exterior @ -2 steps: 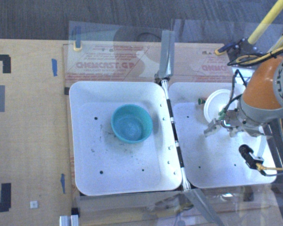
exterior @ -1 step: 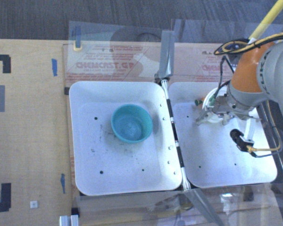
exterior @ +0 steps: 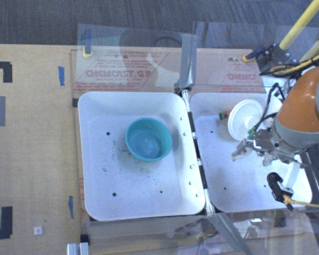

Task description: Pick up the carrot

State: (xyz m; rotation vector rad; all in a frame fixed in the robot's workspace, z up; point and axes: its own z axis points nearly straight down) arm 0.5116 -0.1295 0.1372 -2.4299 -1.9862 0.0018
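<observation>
The carrot (exterior: 223, 116) lies in the right bin (exterior: 228, 195), near the back wall, just left of one white bowl (exterior: 244, 120), mostly hidden. The gripper (exterior: 243, 150) hangs over this bin's floor, nothing visible between its fingers; their spacing cannot be told. Open floor lies in front. The left bin (exterior: 95, 195) holds one teal bowl (exterior: 148, 138), clear of every wall.

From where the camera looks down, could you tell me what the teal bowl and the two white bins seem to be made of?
The teal bowl looks like moulded plastic with a matte finish: even colour, soft rounded rim, no sharp glints. The left bin and the right bin seem to be thin formed white plastic, slightly glossy, with rounded corners and scuffed, speckled floors. Painted metal cannot be ruled out.
</observation>
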